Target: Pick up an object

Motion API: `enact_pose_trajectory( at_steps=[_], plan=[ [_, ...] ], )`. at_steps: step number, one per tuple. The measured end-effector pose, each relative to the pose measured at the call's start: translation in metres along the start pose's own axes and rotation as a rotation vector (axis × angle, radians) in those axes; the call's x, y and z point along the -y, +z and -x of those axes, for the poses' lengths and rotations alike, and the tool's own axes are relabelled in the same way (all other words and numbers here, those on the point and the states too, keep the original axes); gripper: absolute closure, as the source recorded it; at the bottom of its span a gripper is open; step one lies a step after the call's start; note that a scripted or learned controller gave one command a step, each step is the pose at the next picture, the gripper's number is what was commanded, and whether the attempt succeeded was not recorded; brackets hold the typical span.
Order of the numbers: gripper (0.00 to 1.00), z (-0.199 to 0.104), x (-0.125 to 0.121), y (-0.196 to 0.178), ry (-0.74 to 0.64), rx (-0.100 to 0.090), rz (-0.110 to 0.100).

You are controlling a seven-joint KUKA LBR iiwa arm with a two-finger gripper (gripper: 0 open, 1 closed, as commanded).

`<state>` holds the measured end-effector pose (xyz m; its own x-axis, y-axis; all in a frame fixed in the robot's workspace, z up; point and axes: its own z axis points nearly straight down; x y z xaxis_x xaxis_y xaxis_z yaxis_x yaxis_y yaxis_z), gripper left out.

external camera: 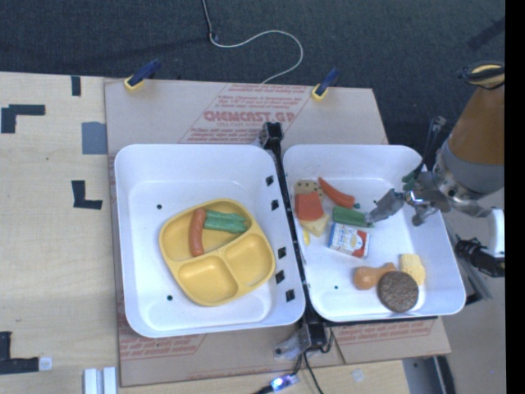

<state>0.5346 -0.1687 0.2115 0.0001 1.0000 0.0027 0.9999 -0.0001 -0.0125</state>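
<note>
The right bin (373,158) holds several toy foods: a red chili (336,193), a green piece (349,216), a small carton (347,239), a red-and-tan piece (309,206), an orange drumstick (373,276), a brown patty (398,290) and a yellow corn piece (412,267). My gripper (384,208) hangs low over the bin's right half, fingers pointing left towards the green piece and the carton. I see nothing between the fingers.
The left bin (139,179) carries a yellow divided plate (217,253) with a sausage (197,231) and a green bean piece (225,221). Cardboard lies under both bins, with clamps (142,74) at the back. A white cable (254,39) loops behind.
</note>
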Motion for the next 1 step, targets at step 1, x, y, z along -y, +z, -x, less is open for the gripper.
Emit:
enact_pose_trajectory(
  at_steps=[1],
  plan=[
    [0.00, -0.0001, -0.0016, -0.0036, -0.002, 0.002, 0.007]
  ],
)
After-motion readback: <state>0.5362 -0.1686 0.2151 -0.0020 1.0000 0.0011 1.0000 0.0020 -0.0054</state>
